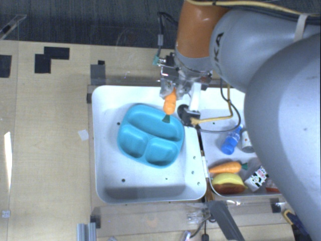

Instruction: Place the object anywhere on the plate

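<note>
1. Camera view: the carrot (170, 104), small, orange, with a green tip pointing down, hangs upright between the fingers of the gripper (172, 95), whose jaws are closed on its top.
2. It sits above the blue plate's (145, 139) one-o'clock rim, in the left bin (103, 149).

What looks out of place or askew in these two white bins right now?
Nothing spilled or damaged. The blue divided plastic plate lies at a slant in the left white bin. The gripper holds a small orange toy carrot above the plate's far edge, not yet set down.
</note>
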You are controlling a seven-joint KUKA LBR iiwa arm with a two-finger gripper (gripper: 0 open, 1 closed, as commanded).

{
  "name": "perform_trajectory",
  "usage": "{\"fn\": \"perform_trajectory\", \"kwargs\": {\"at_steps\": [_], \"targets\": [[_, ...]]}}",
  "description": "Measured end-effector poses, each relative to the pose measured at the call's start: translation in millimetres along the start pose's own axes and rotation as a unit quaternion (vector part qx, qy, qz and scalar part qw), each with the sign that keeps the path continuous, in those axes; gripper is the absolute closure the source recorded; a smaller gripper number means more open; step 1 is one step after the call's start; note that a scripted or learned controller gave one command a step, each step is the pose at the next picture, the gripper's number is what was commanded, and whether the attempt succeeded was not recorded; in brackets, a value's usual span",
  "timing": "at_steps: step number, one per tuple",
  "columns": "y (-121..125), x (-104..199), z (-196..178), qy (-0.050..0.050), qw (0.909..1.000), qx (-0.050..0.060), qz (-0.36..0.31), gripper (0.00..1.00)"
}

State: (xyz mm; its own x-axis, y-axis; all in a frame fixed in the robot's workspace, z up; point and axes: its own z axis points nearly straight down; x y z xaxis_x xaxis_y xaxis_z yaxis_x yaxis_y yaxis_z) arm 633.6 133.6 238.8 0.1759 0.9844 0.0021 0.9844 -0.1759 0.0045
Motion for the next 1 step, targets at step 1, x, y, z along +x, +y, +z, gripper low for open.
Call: {"fn": "perform_trajectory", "kwargs": {"at_steps": [1], "targets": [[-55.5, -34.4, -13.6, 0.000, 0.9999, 0.001, 0.014, 1.00]]}}
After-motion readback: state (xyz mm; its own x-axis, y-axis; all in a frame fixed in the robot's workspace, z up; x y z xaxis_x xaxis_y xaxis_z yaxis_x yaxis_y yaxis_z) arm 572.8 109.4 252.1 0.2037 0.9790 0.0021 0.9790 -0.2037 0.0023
